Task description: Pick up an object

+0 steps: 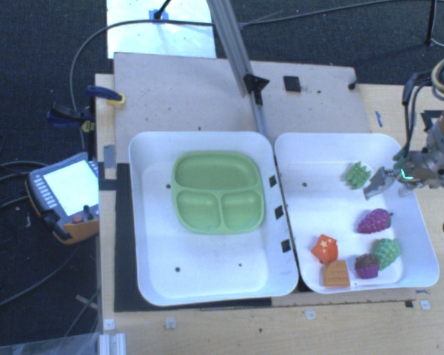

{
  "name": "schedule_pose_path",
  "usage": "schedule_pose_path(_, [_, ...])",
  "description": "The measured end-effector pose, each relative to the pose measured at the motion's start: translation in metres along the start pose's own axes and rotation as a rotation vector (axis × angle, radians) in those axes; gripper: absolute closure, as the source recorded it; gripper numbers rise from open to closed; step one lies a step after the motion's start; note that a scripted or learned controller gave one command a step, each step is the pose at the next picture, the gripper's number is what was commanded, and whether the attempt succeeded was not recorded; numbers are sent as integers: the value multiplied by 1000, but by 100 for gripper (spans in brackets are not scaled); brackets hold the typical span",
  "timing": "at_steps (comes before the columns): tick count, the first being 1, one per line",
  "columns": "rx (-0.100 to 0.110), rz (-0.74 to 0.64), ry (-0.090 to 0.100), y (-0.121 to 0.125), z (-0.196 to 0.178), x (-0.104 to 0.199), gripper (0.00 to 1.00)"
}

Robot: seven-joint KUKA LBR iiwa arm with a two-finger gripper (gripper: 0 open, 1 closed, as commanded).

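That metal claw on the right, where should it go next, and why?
Probably a short way left and down. The gripper hangs just right of the green toy in the right bin, with nothing between its fingers, and that toy lies apart from the others.

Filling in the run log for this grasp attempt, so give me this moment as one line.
phase: approach | claw: over right bin, beside small green toy | held: nothing seen | left bin: green divided plate

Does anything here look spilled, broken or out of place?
Nothing stands out. The green divided plate lies flat in the left bin; the small toy foods, like the purple grapes, sit loose inside the right bin, none spilled over.
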State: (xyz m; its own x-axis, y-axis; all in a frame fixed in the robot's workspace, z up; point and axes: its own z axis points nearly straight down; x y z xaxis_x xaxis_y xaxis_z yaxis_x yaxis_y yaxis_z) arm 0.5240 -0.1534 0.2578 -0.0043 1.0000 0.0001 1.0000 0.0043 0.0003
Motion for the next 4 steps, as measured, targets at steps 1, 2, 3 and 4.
schedule_pose_path(1, [-1, 0, 0, 0, 0, 0, 0])
schedule_pose_path(2, [1, 3, 0, -7, 45, -2, 0])
schedule_pose_path(3, [2, 3, 0, 2, 99, 4, 0])
schedule_pose_path(4, [3, 4, 1, -4, 158, 0, 0])
